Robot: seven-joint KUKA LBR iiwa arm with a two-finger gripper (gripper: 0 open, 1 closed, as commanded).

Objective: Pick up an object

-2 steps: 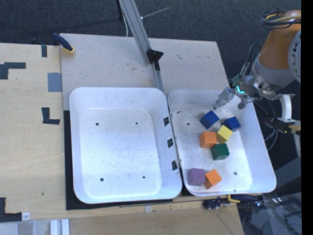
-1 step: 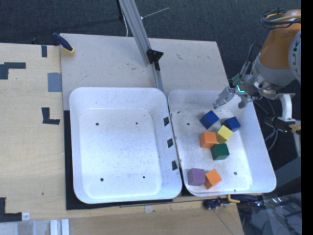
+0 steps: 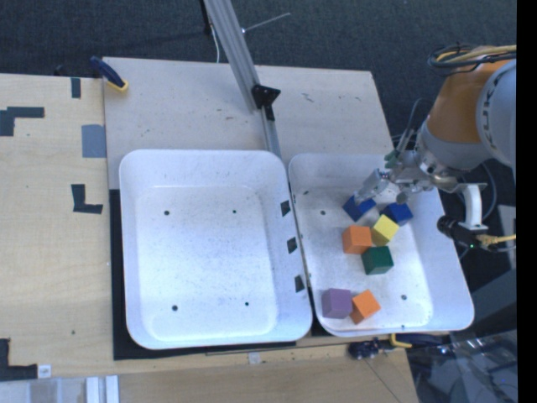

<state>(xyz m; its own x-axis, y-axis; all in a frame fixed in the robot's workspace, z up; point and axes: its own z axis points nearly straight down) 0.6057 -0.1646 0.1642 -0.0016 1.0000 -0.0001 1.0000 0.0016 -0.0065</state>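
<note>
Nearest the camera, at the front of the right bin, a purple cube and a small orange cube sit touching each other, close to the bin's front wall. Further back, near the middle of that bin, a green cube lies just behind them, with a larger orange cube beside it on the left and a yellow cube touching both from behind. Two blue cubes come next — one blue cube to the left and a second blue cube to the right of the yellow one.

The gripper hangs right over this pair of blue cubes, low in the bin, its pale metal parts overlapping them. How its fingers stand cannot be told from this angle, and no cube is seen clearly between them. The arm — grey with an orange band — reaches in from the right, above the bin's far right corner.

The left bin lies beside the right one, their walls touching. Behind both, a slanted metal rail crosses the wooden bench.
</note>
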